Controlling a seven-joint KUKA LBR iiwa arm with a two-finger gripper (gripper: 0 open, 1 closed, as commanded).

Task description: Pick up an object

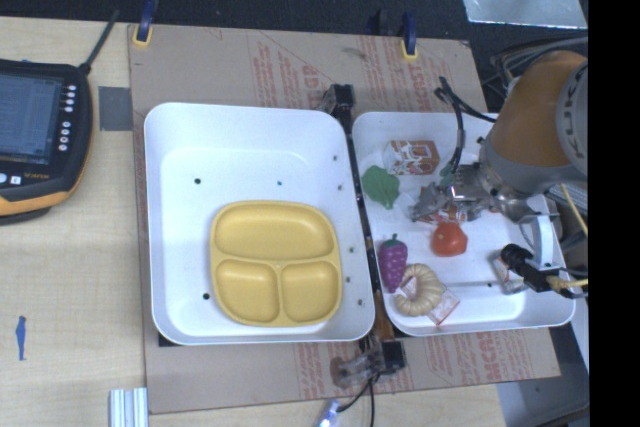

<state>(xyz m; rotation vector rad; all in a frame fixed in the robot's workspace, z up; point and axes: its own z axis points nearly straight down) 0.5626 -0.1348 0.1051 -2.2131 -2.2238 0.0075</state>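
Observation:
The right bin (520, 313) holds several small items. A green leafy toy (380, 185) lies at its left side, and a small red-and-white carton (412, 155) sits near the far wall. A red tomato-like piece (449, 238) rests in the middle. A purple grape bunch (392, 261) and a beige ring-shaped pastry (418, 287) lie at the front left. My gripper (436, 203) hangs low in this bin, between the green toy and the red piece and just above the red piece. I see nothing held in it.
The left bin (180, 145) bears a yellow divided plate (277, 261). An orange-edged control tablet (35, 135) lies on the bench at far left. Clamps stand along the cardboard's far edge. The arm's orange band (535, 120) hangs over the right bin's right side.

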